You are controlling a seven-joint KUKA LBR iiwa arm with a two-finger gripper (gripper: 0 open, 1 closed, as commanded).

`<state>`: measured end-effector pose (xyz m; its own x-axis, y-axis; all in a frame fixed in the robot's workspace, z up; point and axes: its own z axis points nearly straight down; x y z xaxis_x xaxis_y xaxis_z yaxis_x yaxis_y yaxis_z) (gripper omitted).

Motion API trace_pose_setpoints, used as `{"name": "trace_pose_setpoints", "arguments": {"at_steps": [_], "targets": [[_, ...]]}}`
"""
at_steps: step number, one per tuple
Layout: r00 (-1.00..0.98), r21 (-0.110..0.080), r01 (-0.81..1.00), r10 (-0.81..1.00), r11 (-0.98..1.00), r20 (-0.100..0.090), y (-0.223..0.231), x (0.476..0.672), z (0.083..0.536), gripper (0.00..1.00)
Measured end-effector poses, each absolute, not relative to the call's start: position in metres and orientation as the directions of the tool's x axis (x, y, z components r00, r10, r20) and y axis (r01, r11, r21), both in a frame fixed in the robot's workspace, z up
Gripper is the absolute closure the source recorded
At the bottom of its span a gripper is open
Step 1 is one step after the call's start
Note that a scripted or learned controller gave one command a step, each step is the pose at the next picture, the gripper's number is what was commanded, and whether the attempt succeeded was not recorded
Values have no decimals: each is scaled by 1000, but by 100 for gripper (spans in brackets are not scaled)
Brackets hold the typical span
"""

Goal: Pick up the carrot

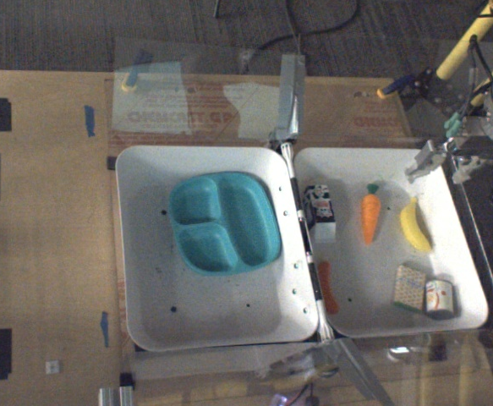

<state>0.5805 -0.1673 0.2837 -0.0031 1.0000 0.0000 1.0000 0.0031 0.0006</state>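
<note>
The carrot, orange with a green top, lies upright in the view on the floor of the right bin, near its middle. My gripper hangs over the bin's far right corner, up and to the right of the carrot and well apart from it. It is open, its two grey fingers spread with nothing between them.
In the right bin, a small cow-patterned carton lies left of the carrot and a banana right of it. A red stick-shaped item, a small box and a can lie nearer the front. A teal divided plate sits in the left bin.
</note>
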Motion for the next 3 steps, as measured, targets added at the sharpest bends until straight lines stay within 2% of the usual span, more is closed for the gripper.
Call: {"name": "trace_pose_setpoints", "arguments": {"at_steps": [1, 2, 3], "targets": [[-201, 4, 979, 979, 202, -2, -170, 597, 96, 0], [-195, 8, 981, 981, 195, -4, -174, 597, 106, 100], [-106, 2, 994, 994, 106, -1, -157, 587, 189, 100]]}}
